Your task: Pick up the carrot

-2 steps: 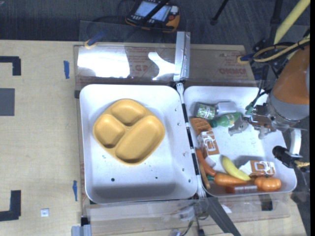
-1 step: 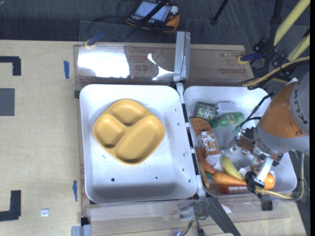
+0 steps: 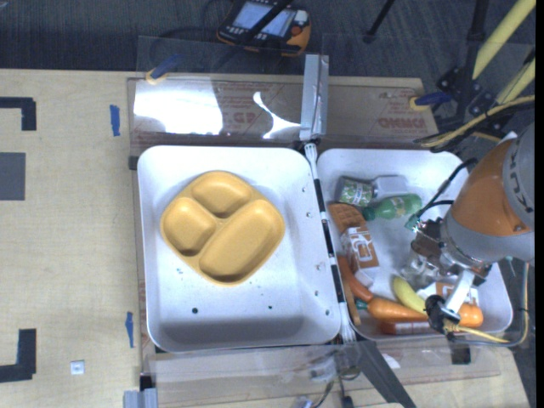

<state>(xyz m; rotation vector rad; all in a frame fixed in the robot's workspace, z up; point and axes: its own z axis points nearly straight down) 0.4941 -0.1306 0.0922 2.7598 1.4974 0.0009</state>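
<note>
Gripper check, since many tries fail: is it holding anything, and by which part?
It cannot be told. The two-finger gripper sits low over the long orange carrot in the right white bin, hiding any contact.

The grey arm with its orange band is cut off by the right edge, and its end effector hides part of the long orange carrot, its fingers too cluttered to tell apart.
</note>
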